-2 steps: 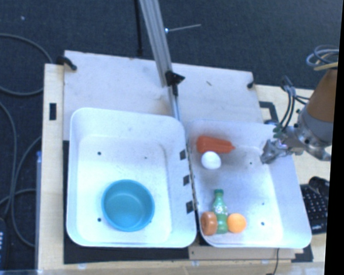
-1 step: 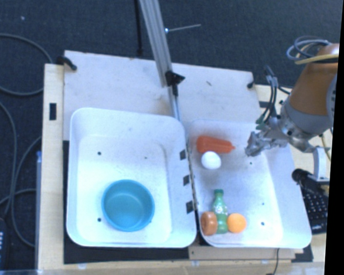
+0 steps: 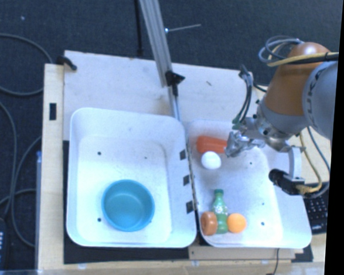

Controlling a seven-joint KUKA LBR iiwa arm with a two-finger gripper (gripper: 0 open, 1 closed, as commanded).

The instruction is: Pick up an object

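The arm's gripper (image 3: 235, 145) is hovering in the right bin (image 3: 271, 229), its grip state impossible to tell, just beside an orange cylinder (image 3: 209, 145) and a white ball (image 3: 211, 161), which is probably light, smooth, and best pinched across its middle.

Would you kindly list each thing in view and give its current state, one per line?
Gripper: low over the right bin's far end, beside the orange cylinder.
Orange cylinder: lying on its side.
White ball: resting in the bin, just in front of the cylinder.
Green bottle: lying down near the bin's front.
Orange ball: resting beside the bottle.
Blue bowl: upright, in the left bin.
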